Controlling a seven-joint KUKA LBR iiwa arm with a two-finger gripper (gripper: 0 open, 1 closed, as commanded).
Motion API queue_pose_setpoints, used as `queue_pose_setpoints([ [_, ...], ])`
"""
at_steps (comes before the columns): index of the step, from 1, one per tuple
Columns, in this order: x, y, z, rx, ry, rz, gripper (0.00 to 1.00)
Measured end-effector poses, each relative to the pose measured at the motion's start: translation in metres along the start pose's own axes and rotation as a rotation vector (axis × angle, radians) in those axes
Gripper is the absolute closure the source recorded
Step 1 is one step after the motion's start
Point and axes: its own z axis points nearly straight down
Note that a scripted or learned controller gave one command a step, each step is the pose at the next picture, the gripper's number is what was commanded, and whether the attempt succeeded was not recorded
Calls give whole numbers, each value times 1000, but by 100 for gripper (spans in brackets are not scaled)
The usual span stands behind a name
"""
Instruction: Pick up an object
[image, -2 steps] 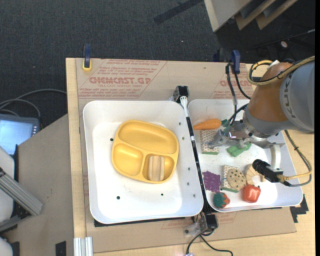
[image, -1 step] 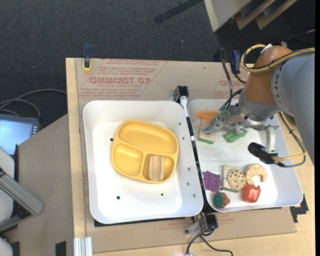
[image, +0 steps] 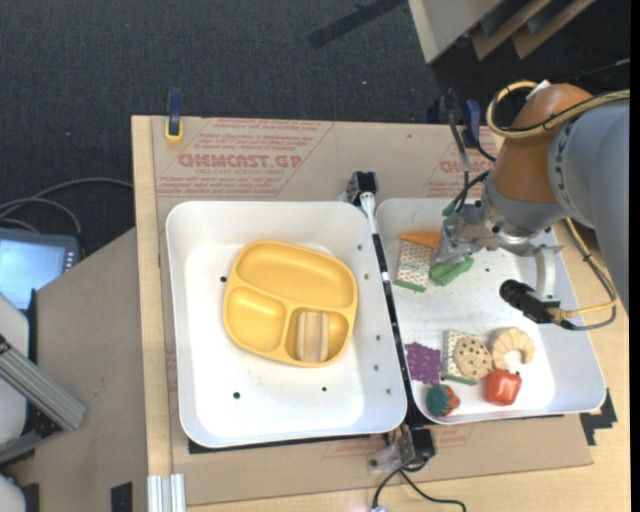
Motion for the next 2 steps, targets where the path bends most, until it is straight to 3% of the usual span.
queue_pose_setpoints([
  [1,-13,33,27,61,12,2,100],
  [2,-12,34,25,53,13,4,0],
])
